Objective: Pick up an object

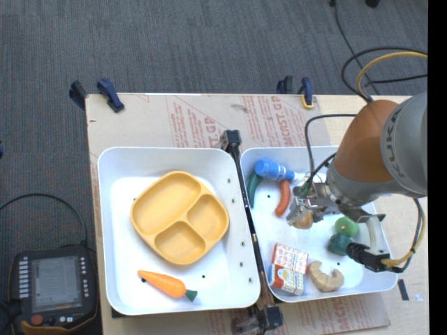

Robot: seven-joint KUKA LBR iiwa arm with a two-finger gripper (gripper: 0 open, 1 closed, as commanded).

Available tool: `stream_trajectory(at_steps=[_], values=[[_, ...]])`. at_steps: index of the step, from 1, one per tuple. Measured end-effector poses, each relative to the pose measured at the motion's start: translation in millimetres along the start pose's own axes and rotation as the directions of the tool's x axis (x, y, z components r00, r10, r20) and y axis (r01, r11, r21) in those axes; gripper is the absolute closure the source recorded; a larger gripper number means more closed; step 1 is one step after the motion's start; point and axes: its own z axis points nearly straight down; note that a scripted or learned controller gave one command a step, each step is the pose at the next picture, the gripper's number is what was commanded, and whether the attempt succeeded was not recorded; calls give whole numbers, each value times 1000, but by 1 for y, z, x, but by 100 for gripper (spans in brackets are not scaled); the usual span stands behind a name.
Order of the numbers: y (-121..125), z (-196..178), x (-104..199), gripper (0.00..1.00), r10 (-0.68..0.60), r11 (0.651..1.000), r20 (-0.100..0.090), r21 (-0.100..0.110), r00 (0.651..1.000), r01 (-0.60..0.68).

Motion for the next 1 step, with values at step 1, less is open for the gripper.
stream_trajectory(at_steps=[1], values=[[-36,-45,39,100,-3,1000,-1,0,1000,3]])
